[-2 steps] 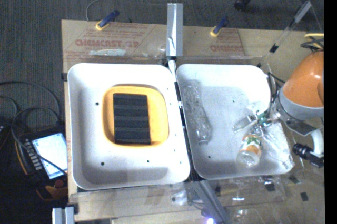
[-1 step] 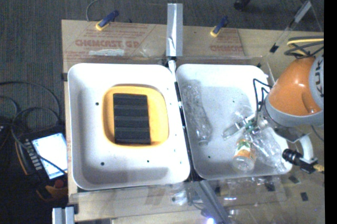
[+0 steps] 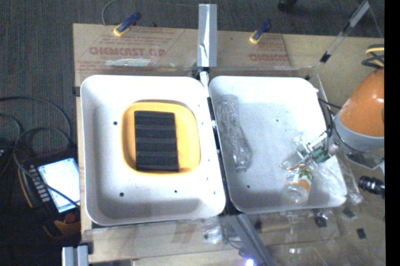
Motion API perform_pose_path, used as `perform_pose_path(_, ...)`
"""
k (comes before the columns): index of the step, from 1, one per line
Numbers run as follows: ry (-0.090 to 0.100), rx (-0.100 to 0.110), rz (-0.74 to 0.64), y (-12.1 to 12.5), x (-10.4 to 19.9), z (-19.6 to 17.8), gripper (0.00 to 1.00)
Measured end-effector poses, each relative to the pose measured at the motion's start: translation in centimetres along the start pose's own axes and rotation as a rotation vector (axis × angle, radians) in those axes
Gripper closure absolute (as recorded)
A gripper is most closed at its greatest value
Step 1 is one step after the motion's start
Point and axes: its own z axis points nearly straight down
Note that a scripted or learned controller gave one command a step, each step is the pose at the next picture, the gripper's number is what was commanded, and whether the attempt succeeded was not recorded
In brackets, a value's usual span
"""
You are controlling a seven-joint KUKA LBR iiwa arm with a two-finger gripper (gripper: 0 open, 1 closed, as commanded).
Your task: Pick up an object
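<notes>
The left bin (image 3: 100, 196) holds a yellow dish (image 3: 130, 127) with a black ridged block (image 3: 156, 141) on it. In the right bin (image 3: 269, 96) a clear plastic bottle (image 3: 231, 130) lies along the left wall. A second clear bottle with an orange and green label (image 3: 299, 180) lies at the lower right. My gripper (image 3: 310, 151) reaches in over the right wall, low in the bin and just above that labelled bottle. The orange band (image 3: 369, 107) of the arm hangs beyond the bin's right edge.
Two blue and yellow clamps (image 3: 127, 22) (image 3: 260, 30) sit on the brown board behind the bins. A metal bar (image 3: 207, 34) stands between the bins at the back. Cables and a device (image 3: 53, 180) lie left of the bench.
</notes>
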Motion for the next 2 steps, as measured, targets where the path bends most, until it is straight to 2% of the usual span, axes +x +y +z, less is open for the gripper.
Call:
perform_pose_path(1,0.026,0.036,0.088,8.0,2.8,-8.4,1.0)
perform_pose_path(2,0.026,0.037,0.098,11.9,7.7,-12.7,1.0)
